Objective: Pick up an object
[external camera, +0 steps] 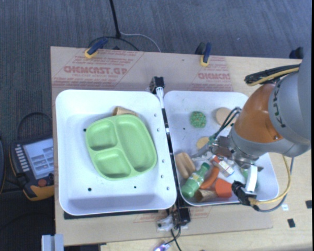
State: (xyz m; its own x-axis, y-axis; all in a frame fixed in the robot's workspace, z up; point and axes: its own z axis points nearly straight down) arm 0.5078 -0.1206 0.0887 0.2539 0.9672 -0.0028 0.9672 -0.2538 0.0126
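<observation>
Gripper [218,163] over lower-right clutter; finger state cannot be determined. Risk: tightly packed green bottle [193,182] and orange piece [222,189] may deflect the fingers, yielding an empty grasp

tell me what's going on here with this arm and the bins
A grey arm with an orange band reaches from the right into the right-hand white bin, its pincer low over a pile of toy food: a green bottle, an orange carrot-like piece and a tan bread-like piece. Nothing is visibly lifted yet. The left white bin holds a light green divided plastic tray.
</observation>
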